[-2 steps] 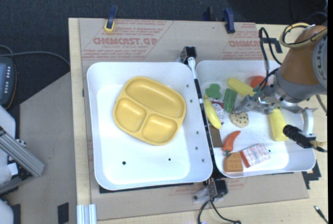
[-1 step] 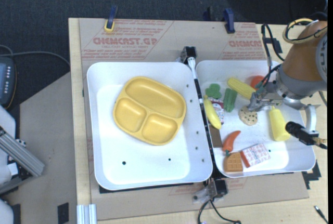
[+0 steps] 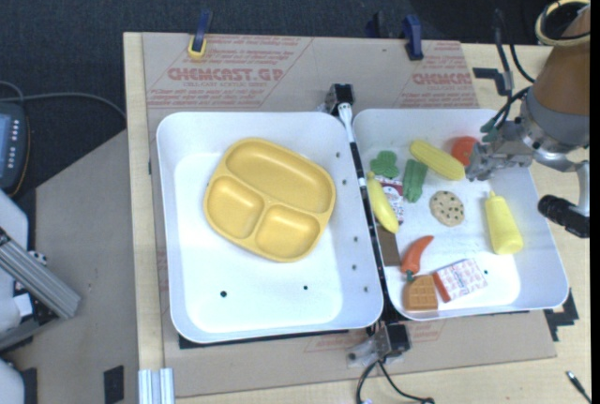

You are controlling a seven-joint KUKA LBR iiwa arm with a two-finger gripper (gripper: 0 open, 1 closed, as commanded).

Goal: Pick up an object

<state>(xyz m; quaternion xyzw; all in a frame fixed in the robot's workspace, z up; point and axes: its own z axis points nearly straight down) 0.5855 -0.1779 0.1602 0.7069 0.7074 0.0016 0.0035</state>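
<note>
The right bin (image 3: 539,285) holds several toy foods. At its back lie a yellow corn cob (image 3: 436,158) and a red tomato (image 3: 462,147). My gripper (image 3: 483,160) hangs low over the back of this bin, right beside the tomato and at the corn cob's right end. Further left are a green broccoli piece (image 3: 384,162), a green pepper (image 3: 413,179) and a banana (image 3: 382,205). A cookie (image 3: 447,207) lies mid-bin, with a yellow bottle-like piece (image 3: 503,224) to its right. Near the front are a red chili (image 3: 417,252), a waffle (image 3: 422,292) and a red-and-white packet (image 3: 461,278).
The left bin (image 3: 187,299) holds a yellow divided plate (image 3: 270,199). Blue and yellow clamps (image 3: 198,37) and a second clamp (image 3: 412,37) grip the bench's back edge. The grey arm with its orange band (image 3: 565,79) comes in from the right.
</note>
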